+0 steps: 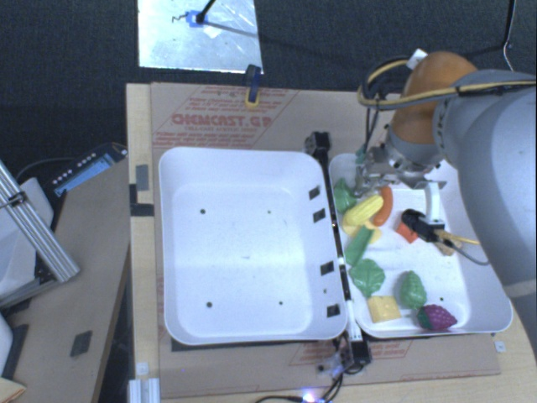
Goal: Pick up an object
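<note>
The grey arm [482,141] is reaching in from the right, and its hand [367,185] is hanging low, just behind the back end of a yellow toy [362,211]. The hand is too small and blurry here, so one cannot tell if it is wide or narrow, or if it is touching the yellow toy. The yellow toy is lying at a slant in the right bin [491,313], close to that bin's left wall. An orange toy [384,206] is lying right beside the yellow toy on its right, and the two are touching. A dark green toy [342,196] is sitting just left of the yellow toy, by the wall. A small red-orange piece [407,232] is lying a little to the right of the yellow toy. A long green toy [358,244] is lying just in front of the yellow toy. Farther in front of the yellow toy, a leafy green toy [367,275], a yellow block [384,309], a bumpy green toy [411,289] and a purple toy [436,316] are sitting near each other. The left bin [243,242] is sitting to the left of the yellow toy, and both bins are resting on the desk [436,376].
</note>
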You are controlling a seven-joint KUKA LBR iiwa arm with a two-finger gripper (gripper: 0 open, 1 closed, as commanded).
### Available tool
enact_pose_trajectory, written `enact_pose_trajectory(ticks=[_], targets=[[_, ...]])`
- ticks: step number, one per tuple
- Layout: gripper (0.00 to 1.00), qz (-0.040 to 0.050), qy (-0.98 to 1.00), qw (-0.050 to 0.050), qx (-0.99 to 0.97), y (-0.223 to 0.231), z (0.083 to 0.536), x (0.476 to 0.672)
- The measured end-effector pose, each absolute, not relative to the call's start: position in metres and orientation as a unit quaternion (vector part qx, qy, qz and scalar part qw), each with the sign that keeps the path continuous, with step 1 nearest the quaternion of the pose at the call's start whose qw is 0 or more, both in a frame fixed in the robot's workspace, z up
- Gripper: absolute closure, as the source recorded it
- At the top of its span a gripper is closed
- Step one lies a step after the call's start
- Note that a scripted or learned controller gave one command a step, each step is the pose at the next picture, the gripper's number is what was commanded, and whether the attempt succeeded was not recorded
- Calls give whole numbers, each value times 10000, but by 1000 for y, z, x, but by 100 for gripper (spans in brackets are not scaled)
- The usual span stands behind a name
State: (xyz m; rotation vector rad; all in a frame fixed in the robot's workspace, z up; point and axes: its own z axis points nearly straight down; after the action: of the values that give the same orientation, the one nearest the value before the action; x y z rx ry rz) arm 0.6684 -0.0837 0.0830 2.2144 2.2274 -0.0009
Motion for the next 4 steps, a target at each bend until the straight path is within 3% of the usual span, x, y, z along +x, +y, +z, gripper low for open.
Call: enact_pose_trajectory(ticks=[1, 2, 3, 4], targets=[[0, 4, 7091, 12, 7051, -84, 85, 669], [0, 5, 7073, 15, 7069, -99, 86, 669], [0, 1, 7066, 21, 7076, -146, 86, 668], [0, -7, 7071, -16, 7071, -125, 84, 606]])
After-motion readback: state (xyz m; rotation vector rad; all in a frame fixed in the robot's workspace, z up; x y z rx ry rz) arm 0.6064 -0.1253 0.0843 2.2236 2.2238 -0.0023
